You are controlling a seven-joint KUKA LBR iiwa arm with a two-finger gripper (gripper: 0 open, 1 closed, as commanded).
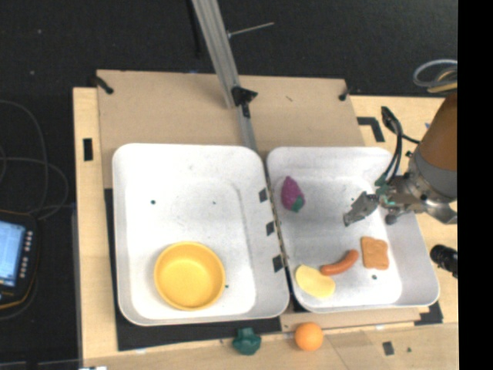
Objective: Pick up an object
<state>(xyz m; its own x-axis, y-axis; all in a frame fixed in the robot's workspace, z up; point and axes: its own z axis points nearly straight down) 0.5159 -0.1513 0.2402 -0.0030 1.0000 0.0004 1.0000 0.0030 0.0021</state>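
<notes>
Hand [362, 210] hovers over the right white plastic bin [323, 160], just above the orange square block [375, 253], grip state unclear.

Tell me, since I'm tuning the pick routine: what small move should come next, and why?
Probably lower the pincer toward the orange block, just below it in the right bin. The block lies apart from the sausage, so it looks like the nearest uncrowded pick.

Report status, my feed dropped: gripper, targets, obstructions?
Gripper over right bin, nothing visibly held. Sausage, orange block, purple piece lying loose. Nothing blocking.
</notes>
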